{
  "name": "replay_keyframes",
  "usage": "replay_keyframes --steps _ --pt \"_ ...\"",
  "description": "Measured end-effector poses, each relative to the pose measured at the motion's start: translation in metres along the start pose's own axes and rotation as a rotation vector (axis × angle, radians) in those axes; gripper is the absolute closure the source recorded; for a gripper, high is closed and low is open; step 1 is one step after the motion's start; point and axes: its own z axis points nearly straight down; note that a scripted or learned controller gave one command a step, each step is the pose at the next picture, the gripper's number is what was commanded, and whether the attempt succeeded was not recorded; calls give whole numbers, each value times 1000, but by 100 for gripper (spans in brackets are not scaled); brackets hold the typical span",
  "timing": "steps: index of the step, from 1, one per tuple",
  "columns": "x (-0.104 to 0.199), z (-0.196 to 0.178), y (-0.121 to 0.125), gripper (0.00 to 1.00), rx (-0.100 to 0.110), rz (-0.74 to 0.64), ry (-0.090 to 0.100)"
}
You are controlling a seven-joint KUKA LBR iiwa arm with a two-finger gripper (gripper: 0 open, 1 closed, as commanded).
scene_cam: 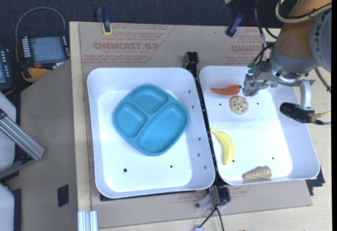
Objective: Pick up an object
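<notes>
The right white bin holds a red chili pepper near its far left corner. A round cookie lies just in front of the pepper, a yellow banana lies at the left, and a tan cone-shaped piece lies near the front edge. My gripper hangs low over the far part of this bin, just right of the chili pepper and above the cookie. Nothing shows between its tips.
The left white bin holds a blue sectioned plate. A black clamp sits between the bins at the back. The arm and its cables cover the right bin's far right corner.
</notes>
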Motion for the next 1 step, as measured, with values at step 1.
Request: replay_keyframes --steps 1 --pt "0 -44 4 100 0 1 0"
